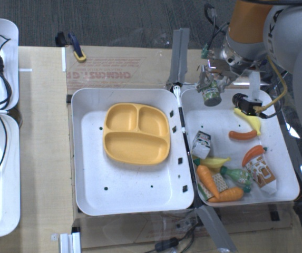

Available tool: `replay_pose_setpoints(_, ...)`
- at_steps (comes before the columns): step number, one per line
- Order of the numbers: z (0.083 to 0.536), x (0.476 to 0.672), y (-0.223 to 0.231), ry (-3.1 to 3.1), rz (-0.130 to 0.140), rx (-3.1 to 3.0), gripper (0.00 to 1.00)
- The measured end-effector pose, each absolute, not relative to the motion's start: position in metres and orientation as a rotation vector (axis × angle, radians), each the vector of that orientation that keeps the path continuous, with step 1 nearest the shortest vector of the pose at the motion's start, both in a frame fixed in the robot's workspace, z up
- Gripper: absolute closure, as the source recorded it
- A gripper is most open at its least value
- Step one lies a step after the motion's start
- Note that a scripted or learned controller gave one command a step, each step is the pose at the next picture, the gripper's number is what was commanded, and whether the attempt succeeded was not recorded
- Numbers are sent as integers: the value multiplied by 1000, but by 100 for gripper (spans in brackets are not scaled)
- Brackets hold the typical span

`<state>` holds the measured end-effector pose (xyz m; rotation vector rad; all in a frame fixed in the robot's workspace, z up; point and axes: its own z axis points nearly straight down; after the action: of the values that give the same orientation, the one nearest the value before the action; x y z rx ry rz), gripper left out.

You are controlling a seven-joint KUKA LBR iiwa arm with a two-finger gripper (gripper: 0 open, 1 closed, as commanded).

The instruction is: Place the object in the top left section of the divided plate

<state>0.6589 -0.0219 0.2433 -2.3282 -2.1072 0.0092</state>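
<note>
The yellow divided plate (pixel 136 147) lies in the left bin (pixel 87 157), and its top left section (pixel 120 117) holds nothing. My gripper (pixel 212 88) hangs over the back left corner of the right bin (pixel 282 141), to the right of the plate. A small grey-green can (pixel 211 96) sits between its fingertips, raised above the bin floor, and the fingers are shut on it.
The right bin holds a yellow banana (pixel 251 121), a sausage (pixel 244 135), a small carton (pixel 202 144), carrots (pixel 210 181), a red pepper (pixel 253 153) and a packet (pixel 260 173). A grey divider post (pixel 179 57) stands between the bins at the back.
</note>
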Motion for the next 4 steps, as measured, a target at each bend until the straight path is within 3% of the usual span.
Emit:
replay_pose_setpoints(1,189,659,-39,-2256,7,-2183,100)
replay_pose_setpoints(2,189,579,19,-2389,6,-2036,100)
replay_pose_setpoints(3,189,614,96,-2395,7,-2031,100)
replay_pose_setpoints(4,183,636,142,-2321,7,-2115,100)
